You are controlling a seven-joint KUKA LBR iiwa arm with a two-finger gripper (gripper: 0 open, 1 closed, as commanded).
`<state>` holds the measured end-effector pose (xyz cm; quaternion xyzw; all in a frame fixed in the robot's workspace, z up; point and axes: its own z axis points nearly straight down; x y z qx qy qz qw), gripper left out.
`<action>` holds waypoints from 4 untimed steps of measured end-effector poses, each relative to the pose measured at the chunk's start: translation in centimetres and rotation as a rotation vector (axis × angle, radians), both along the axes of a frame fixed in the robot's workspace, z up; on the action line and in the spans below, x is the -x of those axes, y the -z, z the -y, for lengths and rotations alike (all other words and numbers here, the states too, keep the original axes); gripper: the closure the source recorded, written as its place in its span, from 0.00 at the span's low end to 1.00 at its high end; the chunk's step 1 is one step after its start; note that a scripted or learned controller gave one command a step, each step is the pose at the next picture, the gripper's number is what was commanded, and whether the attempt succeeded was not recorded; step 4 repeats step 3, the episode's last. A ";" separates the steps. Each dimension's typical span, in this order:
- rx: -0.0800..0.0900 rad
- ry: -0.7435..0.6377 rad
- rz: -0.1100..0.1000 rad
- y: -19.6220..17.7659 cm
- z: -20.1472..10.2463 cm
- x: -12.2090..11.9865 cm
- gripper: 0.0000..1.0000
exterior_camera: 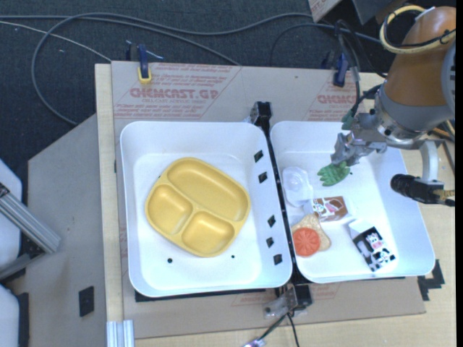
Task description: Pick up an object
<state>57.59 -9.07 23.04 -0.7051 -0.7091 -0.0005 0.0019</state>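
Observation:
My gripper (344, 157) is over the back middle of the right bin (409, 221), pointing down. A green leafy toy (333, 173) hangs at its fingertips, its upper end pinched between the closed fingers and the rest trailing down to the left. In front of it in the same bin lie a clear plastic piece (295, 184), a small brown packet (333, 208), a red round slice (306, 243) on a tan piece (320, 231), and a black and white block (373, 247).
The left bin (133, 194) holds a yellow divided plate (197, 206). A black divider with clips (266, 186) runs between the bins. Blue clamps (144, 58) hold the board at the back.

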 end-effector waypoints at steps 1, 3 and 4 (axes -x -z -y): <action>0.000 0.001 -0.001 -0.7 -4.6 1.1 1.00; 0.001 0.000 -0.003 1.3 -16.1 2.8 1.00; 0.001 0.000 -0.003 1.3 -16.1 2.8 1.00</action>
